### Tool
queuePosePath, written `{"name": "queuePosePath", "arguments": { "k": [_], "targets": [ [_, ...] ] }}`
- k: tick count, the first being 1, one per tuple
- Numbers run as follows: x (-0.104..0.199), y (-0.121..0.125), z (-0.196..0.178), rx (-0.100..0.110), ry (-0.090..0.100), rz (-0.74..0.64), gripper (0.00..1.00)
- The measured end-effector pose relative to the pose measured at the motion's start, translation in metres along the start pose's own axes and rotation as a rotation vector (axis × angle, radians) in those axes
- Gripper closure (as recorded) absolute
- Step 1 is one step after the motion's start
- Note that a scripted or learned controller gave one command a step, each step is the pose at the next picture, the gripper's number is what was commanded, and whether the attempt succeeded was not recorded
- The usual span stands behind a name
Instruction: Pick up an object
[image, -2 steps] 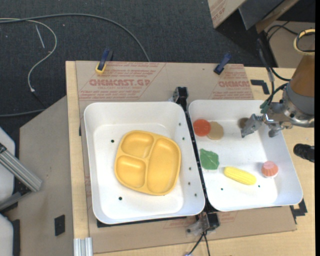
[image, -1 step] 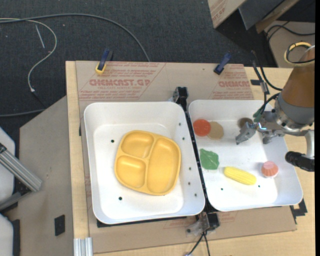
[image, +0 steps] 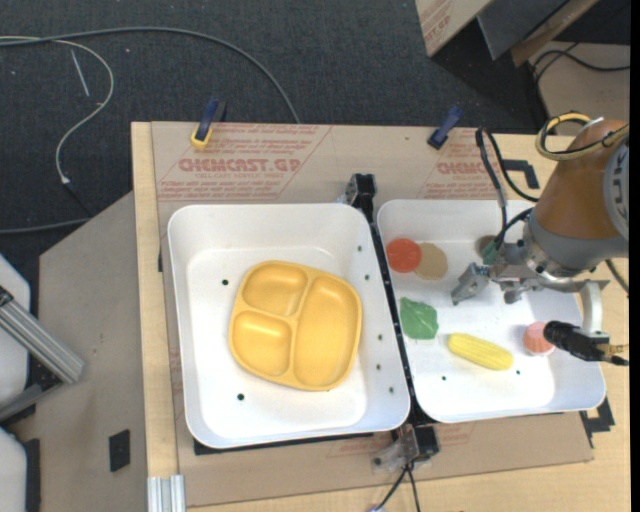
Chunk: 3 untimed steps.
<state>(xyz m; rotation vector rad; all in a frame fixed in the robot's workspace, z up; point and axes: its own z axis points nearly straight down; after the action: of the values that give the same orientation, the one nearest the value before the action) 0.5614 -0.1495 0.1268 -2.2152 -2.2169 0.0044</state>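
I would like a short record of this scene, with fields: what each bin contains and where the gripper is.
left bin: yellow divided plate
right bin: orange round piece, tan round piece, green piece, yellow corn, pink piece
gripper: above the right bin, right of the tan round piece
held object: none seen between the fingers

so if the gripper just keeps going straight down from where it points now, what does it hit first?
Probably bare floor of the right bin. The gripper hangs over white space, with the tan disc on its left and the corn cob below it in the view. Height is unclear.
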Motion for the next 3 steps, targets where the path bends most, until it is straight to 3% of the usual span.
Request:
{"name": "queuePosePath", "arguments": {
  "k": [1,2,3],
  "targets": [
    [0.001,0.000,0.044,-0.002,-0.001,0.001,0.00],
    [0.000,0.001,0.030,-0.008,-0.002,0.001,1.00],
    [0.002,0.002,-0.034,-0.015,-0.005,-0.001,1.00]
  ]
}}
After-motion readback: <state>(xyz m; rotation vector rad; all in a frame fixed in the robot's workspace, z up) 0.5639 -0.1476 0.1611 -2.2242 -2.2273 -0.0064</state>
